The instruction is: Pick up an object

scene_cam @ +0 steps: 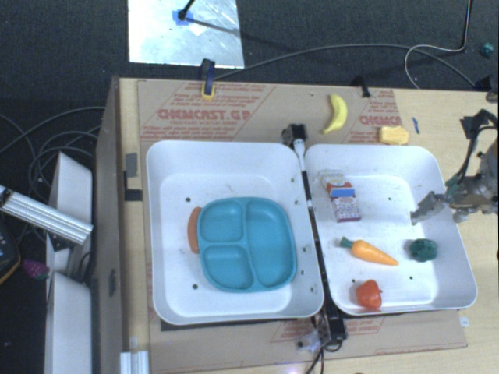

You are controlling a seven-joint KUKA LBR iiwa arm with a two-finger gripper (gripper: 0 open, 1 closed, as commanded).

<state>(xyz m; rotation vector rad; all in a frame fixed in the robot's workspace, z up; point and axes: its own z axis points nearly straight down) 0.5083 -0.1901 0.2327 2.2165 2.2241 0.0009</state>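
Tool [425,207] sits over right bin's [405,160] right edge, above green lump [423,248]; can't tell its opening, nothing seen in it. Carrot [373,252], red pepper [368,294], small box [344,202] lie in same bin. Blue tray [246,243] in left bin [218,156].

Smooth glossy white plastic bins [234,158], matt teal plastic plate [248,242]

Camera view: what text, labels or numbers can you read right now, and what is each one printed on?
"CHEMCAST GP": red print on the brown board behind the left bin.
"CHEMC...": the same red print behind the right bin, readable only in part.
Finer red print around both: too blurred to read.
Small box in the right bin: red and blue label, too small to read.
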